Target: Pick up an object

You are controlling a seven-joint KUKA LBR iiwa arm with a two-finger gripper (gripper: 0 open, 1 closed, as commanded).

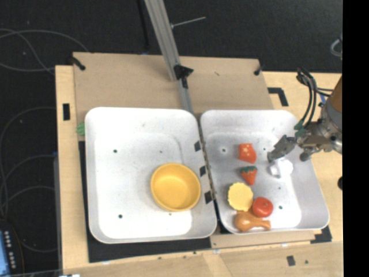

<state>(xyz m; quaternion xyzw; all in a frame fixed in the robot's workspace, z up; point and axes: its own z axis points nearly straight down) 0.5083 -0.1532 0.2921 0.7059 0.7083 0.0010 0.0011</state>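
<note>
The pick is not yet made, as far as the view shows. All the small things lie loose on the floor of the right bin (300, 212), and none is lifted clear of it.

The tool (281, 152) reaches in from the right and hangs over the far right part of that bin, its dark fingers slanting down toward a small white piece (282, 168) that lies just beneath them. Whether the fingers stand apart or together I cannot tell; they are small and blurred against the bin's pale floor, and I cannot tell either whether they touch the white piece or sit just above it. Nothing is plainly seen between them, so no grasp can be claimed.

To the left of the tool lie a red block (247, 152) and, nearer, a strawberry (249, 174). Nearer again sit a yellow ridged disc (240, 196), a red tomato (263, 206) just beside it on the right, and an orange-brown drumstick shape (250, 222) at the near edge, touching or nearly touching the tomato. The left bin (115, 137) holds a yellow bowl (175, 187) toward its near right, well apart from the tool.

By my judgement the arm is in its approach or descent, with the white piece the likeliest target. What is left is the whole substance of the task: closing on a thing, holding it firmly, and raising it off the bin.
</note>
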